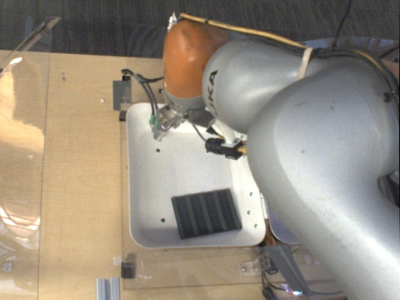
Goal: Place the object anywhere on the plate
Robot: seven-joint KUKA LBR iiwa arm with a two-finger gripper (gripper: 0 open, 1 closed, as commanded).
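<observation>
The arm (300,136) stretches over the left bin (144,186), its gripper (164,122) low at the bin's far left corner. A dark ribbed pad (206,213) lies flat near the bin's front edge, well apart from the gripper.

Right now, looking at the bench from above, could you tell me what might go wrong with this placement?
1. The arm covers much of the view, including most of the right side, so the target there cannot be checked.
2. The gripper sits near the far left corner of the white bin, close to its wall; a descent there could clip the rim.
3. The dark ribbed object lies at the bin's near end, well away from the gripper, so nothing appears to be in hand.
</observation>
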